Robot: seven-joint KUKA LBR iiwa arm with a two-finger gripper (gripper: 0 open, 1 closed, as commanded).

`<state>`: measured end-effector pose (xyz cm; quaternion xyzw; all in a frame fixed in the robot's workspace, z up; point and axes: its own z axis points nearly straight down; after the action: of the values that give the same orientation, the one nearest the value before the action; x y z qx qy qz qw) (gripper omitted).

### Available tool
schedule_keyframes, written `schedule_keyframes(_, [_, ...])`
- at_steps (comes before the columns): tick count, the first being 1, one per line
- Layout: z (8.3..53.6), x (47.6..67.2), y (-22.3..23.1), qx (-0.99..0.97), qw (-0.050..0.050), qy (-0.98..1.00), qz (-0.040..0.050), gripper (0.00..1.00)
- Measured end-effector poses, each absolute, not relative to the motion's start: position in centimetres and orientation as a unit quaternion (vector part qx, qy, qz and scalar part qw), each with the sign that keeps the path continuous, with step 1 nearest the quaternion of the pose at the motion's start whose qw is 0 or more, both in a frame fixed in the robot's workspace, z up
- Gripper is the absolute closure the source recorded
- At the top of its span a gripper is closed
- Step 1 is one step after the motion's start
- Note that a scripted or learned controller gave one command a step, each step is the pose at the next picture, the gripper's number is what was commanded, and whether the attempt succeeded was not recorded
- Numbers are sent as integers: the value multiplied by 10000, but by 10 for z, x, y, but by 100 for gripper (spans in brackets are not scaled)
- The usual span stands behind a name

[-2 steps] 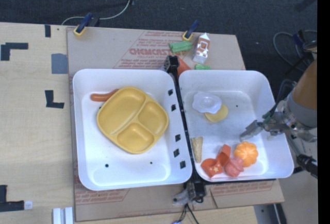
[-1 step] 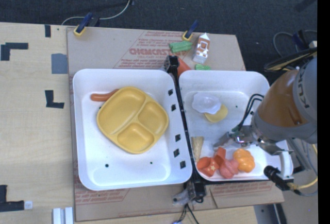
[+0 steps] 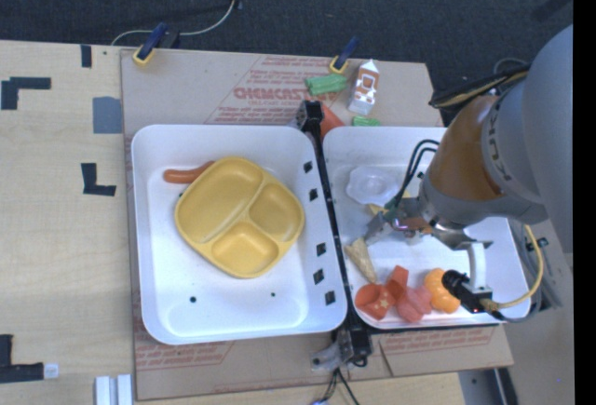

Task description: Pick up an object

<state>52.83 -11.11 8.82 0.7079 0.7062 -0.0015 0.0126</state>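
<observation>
White plastic forms the two shallow bins on the desk, side by side and meeting along a black clipped seam. The left bin (image 3: 154, 301) holds one yellow compartment plate (image 3: 240, 216), smooth and rounded with three wells, lying tilted near the bin's middle; bare floor lies open below it and along the left wall. One orange-red sausage-like piece (image 3: 184, 174) touches the plate's upper left rim.

The right bin (image 3: 517, 236) is more crowded. Along its lower edge sit about three red blocky pieces (image 3: 391, 296) bunched together, with one orange rounded toy (image 3: 440, 291) just beside them on the right. One pale tan wedge (image 3: 360, 256) lies by the seam, and one clear crumpled plastic item (image 3: 371, 182) rests near the upper left corner. The gripper (image 3: 396, 219) hangs low over the bin's middle, between the clear item and the red pieces; whether its jaws are wide or narrow cannot be told, and nothing is visibly held.

Beyond the bins, on brown cardboard, stand one small milk carton (image 3: 363, 85) and two green blocks (image 3: 326, 85).
</observation>
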Motion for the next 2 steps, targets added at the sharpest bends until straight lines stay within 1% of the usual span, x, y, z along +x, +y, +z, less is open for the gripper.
schedule_keyframes(1, [100,551,-227,7095,37,7047,-22,0])
schedule_keyframes(2, [86,490,-174,7074,28,7068,8,0])
